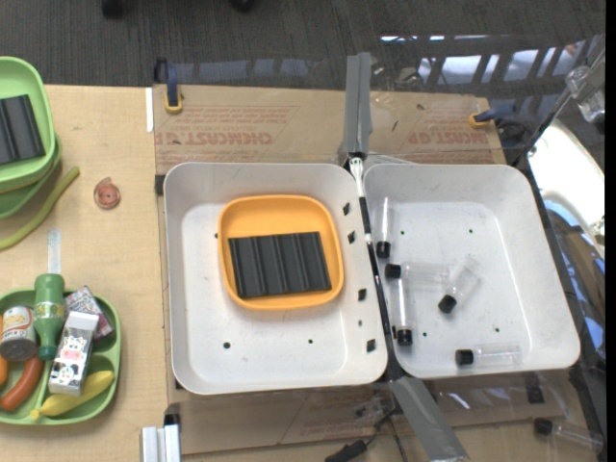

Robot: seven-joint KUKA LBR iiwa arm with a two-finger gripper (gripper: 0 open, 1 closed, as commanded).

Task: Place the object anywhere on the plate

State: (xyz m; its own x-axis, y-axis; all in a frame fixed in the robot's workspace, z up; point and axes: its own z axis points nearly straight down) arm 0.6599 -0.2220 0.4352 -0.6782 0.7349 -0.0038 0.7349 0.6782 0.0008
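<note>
Cardboard-covered bench (289,123) carries 2 white bins. From the camera view, the orange plate (282,215) sits in the left bin (192,354) with the dark ribbed object (280,265) lying flat on it. Clear tubes (452,287) lie in the right bin (520,210). Pincer state: cannot tell. Judging by this, placement looks done; any release should be straight up, without nudging.

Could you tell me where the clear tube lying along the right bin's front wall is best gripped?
Probably mid-body on the clear tube, coming straight down with the grip across its width: it lies flat, cap pointing left, close beside the bin's front wall.
</note>
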